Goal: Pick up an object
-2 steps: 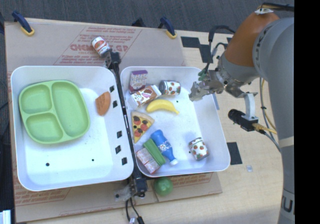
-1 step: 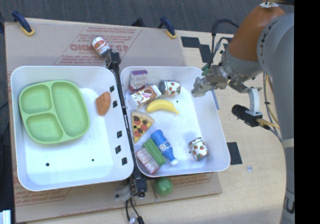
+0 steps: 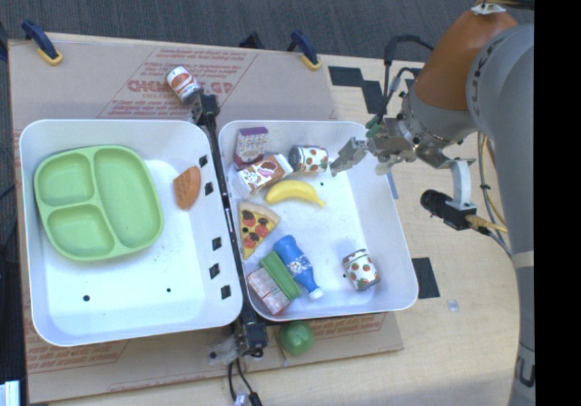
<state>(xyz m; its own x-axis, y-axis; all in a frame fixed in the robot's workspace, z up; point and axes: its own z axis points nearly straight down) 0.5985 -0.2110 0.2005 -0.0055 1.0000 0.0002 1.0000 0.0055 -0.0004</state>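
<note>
Camera view, looking down at a slant on a table (image 3: 454,341) bearing two shallow white bins side by side. Landmark: the banana (image 3: 294,193), lying near the middle of the right bin (image 3: 392,241); this bin holds the loose stock from which one object is to be picked, which is why the arm works over it. Up and to the right of the banana, over the bin's upper right corner, hangs the gripper (image 3: 347,157); whether its fingers are open or closed cannot be told from this angle, and nothing is seen between them. Just above the banana, and nearest the gripper, lies a small patterned can (image 3: 310,159); by position it is judged the likeliest target, though the banana is almost as close. Up and left of the banana: a purple-lidded cup (image 3: 251,143) and a small carton (image 3: 260,173) touching one another; crowding there would hinder a clean grasp. Below and left of the banana: a pizza slice (image 3: 255,224); further below, a blue bottle (image 3: 298,266), a green piece (image 3: 280,274) and a pink packet (image 3: 267,291) packed together. Below and right of the banana: a second patterned can (image 3: 359,270), standing apart and so easily reached. Far left of the banana, in the left bin (image 3: 118,295): a green divided tray (image 3: 97,203) and an orange piece (image 3: 188,186). Outside the bins: a tin (image 3: 183,84) well above the banana; a green ball (image 3: 295,337) well below it.
</note>
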